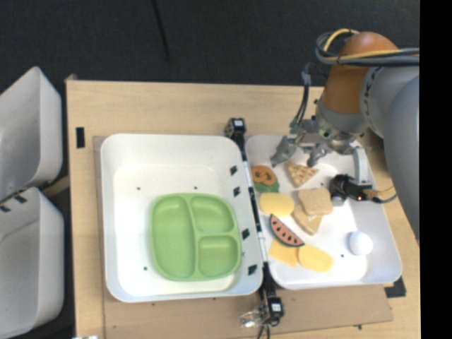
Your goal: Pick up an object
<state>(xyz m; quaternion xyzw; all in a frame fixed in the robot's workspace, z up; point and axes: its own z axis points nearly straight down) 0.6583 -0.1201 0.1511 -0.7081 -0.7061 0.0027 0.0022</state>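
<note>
My gripper point(299, 154) hangs over the far end of the right bin point(378, 249), open, with nothing between its fingers. Just below it lies a pizza slice point(304, 173). To the left of that is a pretzel with green point(264, 178). Farther toward the front lie a yellow piece point(276, 203), two bread pieces point(313, 209), a watermelon slice point(285, 232), two more yellow pieces point(302, 257) and a white ball point(360, 244).
The left bin point(123, 168) holds a green divided plate point(195, 235). A ridge with black clips point(248, 203) separates the two bins. The arm reaches in from the upper right.
</note>
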